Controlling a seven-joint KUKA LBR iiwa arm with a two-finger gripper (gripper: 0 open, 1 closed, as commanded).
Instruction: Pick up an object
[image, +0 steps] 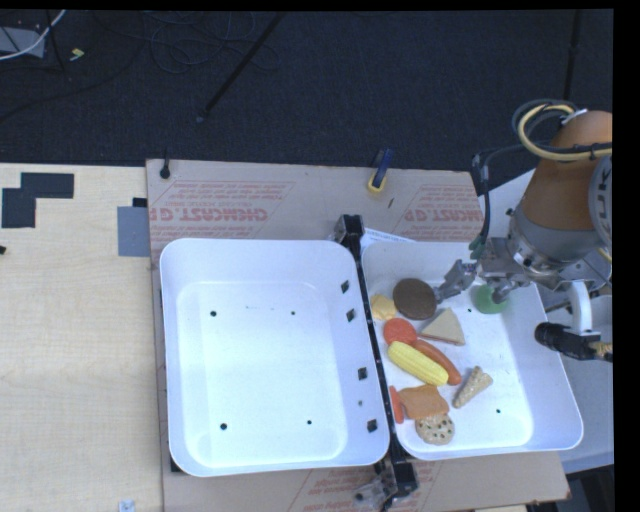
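Observation:
The right bin (545, 395) holds several toy foods: a brown disc (413, 297), a red tomato (398, 330), a yellow corn cob (417, 362), an orange-red sausage (442, 358), a tan wedge (446, 327), a bread slice (472, 385), an orange block (422, 402) and a cookie (434, 429). A small green piece (490, 299) lies near the bin's far right. My gripper (478, 288) hangs low over that corner with its fingers spread open. One finger (453, 281) points toward the brown disc. The green piece sits beside the other finger and is not gripped.
The left bin (260, 355) stands beside the right one, with a black clip divider (365, 330) between them. A yellow-blue clamp (379, 172) sits on the cardboard behind. The arm's orange band (565, 185) and cables fill the right side.

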